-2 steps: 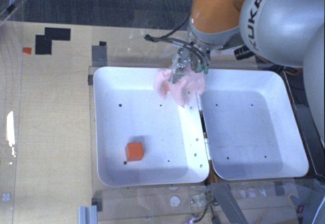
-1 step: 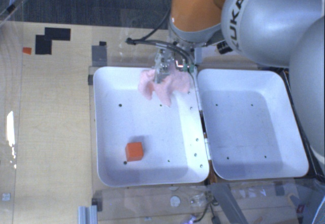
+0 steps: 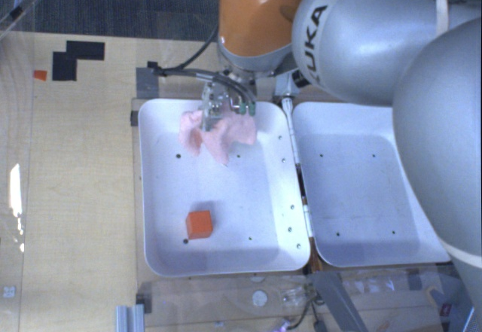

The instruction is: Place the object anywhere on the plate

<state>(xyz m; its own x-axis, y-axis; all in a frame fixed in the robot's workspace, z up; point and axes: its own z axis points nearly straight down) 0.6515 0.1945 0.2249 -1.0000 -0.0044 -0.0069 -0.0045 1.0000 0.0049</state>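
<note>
A pale pink, crumpled-looking soft item [image 3: 226, 138] lies in the far part of the left bin [image 3: 162, 248]. My gripper [image 3: 218, 114] hangs right over its upper middle, under the orange wrist band, and hides part of it. Whether the gripper touches or holds the pink item cannot be told. A small orange-red cube [image 3: 199, 224] sits on the bin floor toward the near left, well apart from the gripper and the pink item.
The right bin [image 3: 361, 195] lies next to the left one, its right side covered by the large grey arm [image 3: 392, 37]. Black marks [image 3: 75, 58] are on the wooden bench at the far left.
</note>
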